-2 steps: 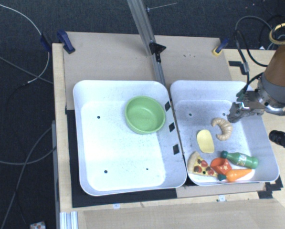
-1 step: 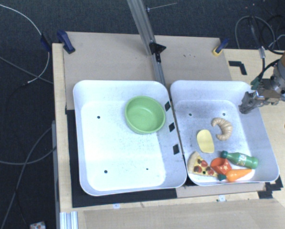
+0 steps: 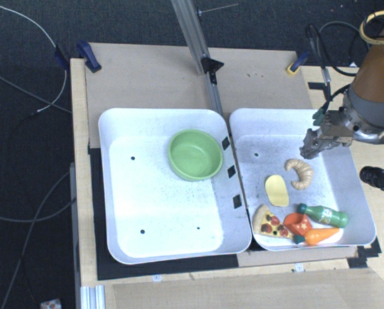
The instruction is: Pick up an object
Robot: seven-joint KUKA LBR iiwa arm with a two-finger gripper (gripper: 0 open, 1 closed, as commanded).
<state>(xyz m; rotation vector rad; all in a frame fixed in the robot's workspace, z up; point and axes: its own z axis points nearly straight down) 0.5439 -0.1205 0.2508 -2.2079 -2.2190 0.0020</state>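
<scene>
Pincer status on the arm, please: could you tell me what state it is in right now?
Pincer: open or shut cannot be told; it hangs above the right bin, just above the croissant.

Blue clamps (image 3: 89, 56), loose cables (image 3: 24, 18) nr bench.

Dark carpet floor (image 3: 24, 140), loose cables (image 3: 31, 24); tan bench (image 3: 146, 76).

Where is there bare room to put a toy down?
The left bin is mostly bare: only a green bowl near its far right. The right bin is free at its far left, beside the claw. Its near end is crowded: croissant, pizza slice, bottle, carrot.
</scene>
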